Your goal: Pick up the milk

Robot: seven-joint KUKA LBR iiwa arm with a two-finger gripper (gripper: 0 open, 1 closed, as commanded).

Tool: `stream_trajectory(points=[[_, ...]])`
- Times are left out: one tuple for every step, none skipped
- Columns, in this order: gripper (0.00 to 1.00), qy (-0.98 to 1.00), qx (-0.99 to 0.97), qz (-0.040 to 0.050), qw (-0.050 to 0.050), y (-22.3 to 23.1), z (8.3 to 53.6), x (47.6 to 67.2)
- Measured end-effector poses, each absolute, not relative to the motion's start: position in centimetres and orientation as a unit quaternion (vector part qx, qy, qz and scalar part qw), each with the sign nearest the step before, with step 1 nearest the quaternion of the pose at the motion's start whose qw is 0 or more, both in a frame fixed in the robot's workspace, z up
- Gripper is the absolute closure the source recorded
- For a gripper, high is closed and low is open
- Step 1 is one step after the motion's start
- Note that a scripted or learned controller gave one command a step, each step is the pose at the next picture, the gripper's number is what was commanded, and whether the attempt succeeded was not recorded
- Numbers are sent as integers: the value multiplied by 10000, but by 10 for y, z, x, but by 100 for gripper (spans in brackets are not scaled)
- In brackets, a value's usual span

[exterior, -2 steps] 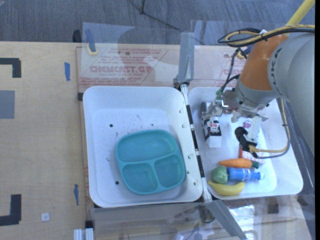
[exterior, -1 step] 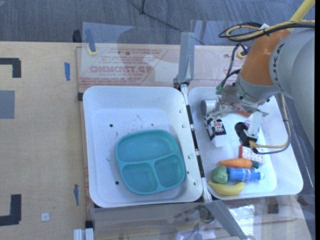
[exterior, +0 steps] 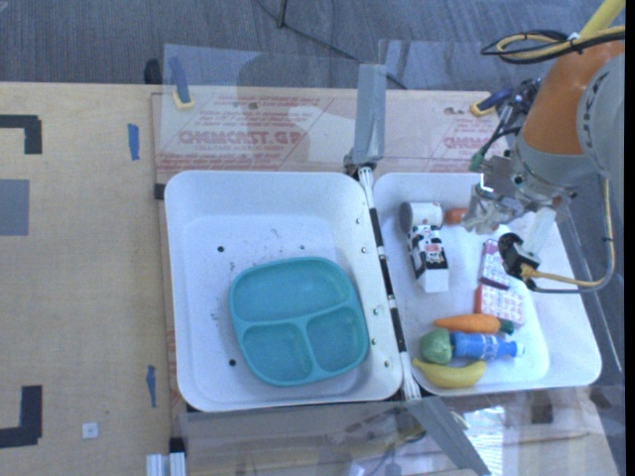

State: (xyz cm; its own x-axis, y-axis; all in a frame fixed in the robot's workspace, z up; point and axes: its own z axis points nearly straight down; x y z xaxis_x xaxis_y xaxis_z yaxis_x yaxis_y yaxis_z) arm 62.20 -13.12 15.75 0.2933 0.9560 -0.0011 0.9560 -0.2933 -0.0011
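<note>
I hang my gripper [exterior: 493, 209] over the right bin [exterior: 580, 350], grip state unclear to me, because the milk [exterior: 430, 257] lies flat just beside it, near the bin's left wall.

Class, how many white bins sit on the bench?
2. The left bin holds a teal divided plate; the right bin holds the milk and other toy foods, under the hand.
</note>
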Motion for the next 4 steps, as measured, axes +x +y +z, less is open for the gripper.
stream_trajectory(points=[[0, -5950, -8037, 9, 3, -130, 157, 622], [0, -5670, -8237, 9, 1, -186, 231, 607], [0, -5786, -8156, -10, -7, -172, 103, 661], [0, -4390, -8985, 13, 5, -104, 139, 667]])
